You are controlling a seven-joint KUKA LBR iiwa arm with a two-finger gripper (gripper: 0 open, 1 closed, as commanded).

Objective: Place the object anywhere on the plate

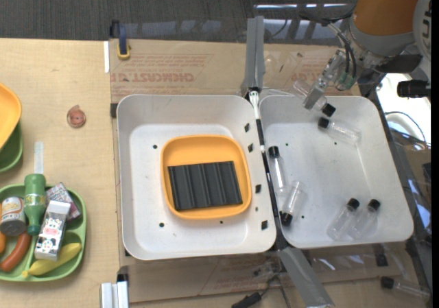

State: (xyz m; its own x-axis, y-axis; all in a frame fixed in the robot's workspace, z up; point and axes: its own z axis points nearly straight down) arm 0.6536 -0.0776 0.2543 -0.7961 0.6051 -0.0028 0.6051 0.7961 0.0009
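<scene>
Vials (337, 126) lie scattered in our right bin (384, 162); the tool (317, 96) hovers above one, its grip unclear to us.

I've got the orange plate (206, 150) sitting flat in the middle of the left bin (137, 183), a dark ribbed insert across its centre. Over in the right bin (384, 162), clear vials with black caps lie on their sides: one (336, 125) near the top, one (276, 166) along the left wall, a pair (353, 216) at the bottom right.
</scene>
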